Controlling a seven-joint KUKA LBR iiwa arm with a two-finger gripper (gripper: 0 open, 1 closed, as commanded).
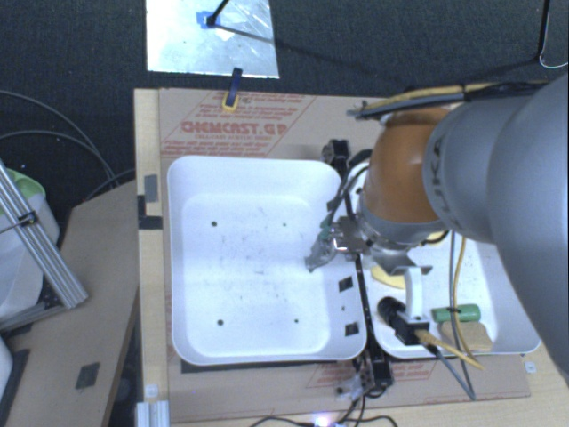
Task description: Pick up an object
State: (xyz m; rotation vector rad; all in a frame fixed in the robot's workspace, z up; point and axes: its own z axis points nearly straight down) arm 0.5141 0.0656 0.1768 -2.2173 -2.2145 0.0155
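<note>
Arm [498, 167]: grey link with an orange band, nearest the lens, reaching in from the right and covering most of the right bin [505, 323].

Tool [318, 254]: positioned over the left bin [240, 238], close to the middle of that bin's right wall. Whether it is open or closed cannot be told. Nothing is seen gripped in it.

Left bin: white, shallow, floor marked by a few small dark specks.

Right bin: only its front part is visible below the arm. Contents observed:
- green cylinder [456, 312], lying on its side near the front edge;
- tan block [474, 334], just in front of the cylinder, towards the front right corner;
- stick [449, 350], thin and pale, lying at a slant across the front rim, next to the block;
- yellow disc [388, 276], partly hidden under the arm, near the bin's left wall.
All four items are apart from the tool.

Cardboard [240, 118]: brown with red print, lying under both bins. A blue and yellow clamp [233, 89] sits at its far edge. A shiny sheet [209, 25] lies beyond that edge.
</note>
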